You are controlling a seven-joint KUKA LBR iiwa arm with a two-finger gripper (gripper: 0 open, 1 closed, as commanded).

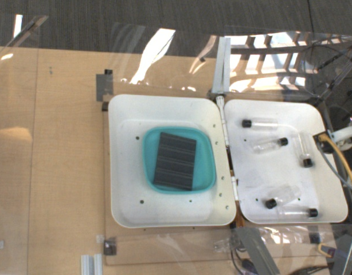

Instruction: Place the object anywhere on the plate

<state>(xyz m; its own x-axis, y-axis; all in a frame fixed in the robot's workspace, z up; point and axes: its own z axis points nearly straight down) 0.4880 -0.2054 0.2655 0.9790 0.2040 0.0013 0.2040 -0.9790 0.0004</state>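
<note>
Block on plate — vials faint.

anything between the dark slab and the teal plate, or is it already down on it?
Nothing visible in the way. The dark ribbed slab already lies flat on the teal plate in the left bin, within its rim.

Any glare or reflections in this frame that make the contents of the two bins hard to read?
Camera view: bright window-like reflections streak the bench above the bins and wash the top edge of the right white bin; its clear black-capped vials are faint against the white. The teal square plate and dark grey ribbed rectangular block in the left white bin read cleanly, evenly lit, sharp.
</note>
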